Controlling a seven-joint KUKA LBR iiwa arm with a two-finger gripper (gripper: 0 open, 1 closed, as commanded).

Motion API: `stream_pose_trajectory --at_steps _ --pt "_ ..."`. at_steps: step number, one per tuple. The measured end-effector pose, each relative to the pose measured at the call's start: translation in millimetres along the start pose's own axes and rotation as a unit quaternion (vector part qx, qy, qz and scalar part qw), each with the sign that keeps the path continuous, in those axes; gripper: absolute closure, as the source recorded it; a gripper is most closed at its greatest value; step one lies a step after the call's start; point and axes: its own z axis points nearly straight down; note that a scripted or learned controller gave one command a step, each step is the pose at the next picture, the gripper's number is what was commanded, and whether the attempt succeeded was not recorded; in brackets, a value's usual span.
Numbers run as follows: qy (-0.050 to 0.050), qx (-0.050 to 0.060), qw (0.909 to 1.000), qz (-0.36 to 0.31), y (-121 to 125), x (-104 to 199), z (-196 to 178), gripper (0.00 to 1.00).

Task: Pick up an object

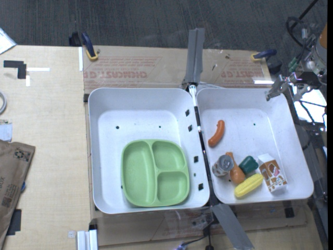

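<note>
Two bins side by side on bench: left bin with green plate, three compartments, lying flat near front wall. Right bin with six small toy pieces, loose and unsorted, so likely dumped in as a pick pool. Sausage apart from the rest, mid-bin, tilted. Others bunched at the front: grey disc, orange piece, green block, corn, carton, several touching.

Tool over far right corner of right bin, well apart from all pieces; nothing seen in it. Open or clenched: cannot tell, too small and cluttered by cables. Judged: no pick begun. Sausage probably the easiest target, being isolated.

Cardboard under and behind bins, pinned by clamps at its far corners, presumably to stop sliding.

Writing: red print on cardboard, upside down, not reliably legible. Brown bag at left with recycling mark. Carton face printed, text too small to read.
</note>
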Motion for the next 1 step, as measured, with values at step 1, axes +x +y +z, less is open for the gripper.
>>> stream_pose_trajectory --at_steps 1 --pt "0.000 0.001 0.9996 -0.029 -79.5 -3.4 121.4 0.00"
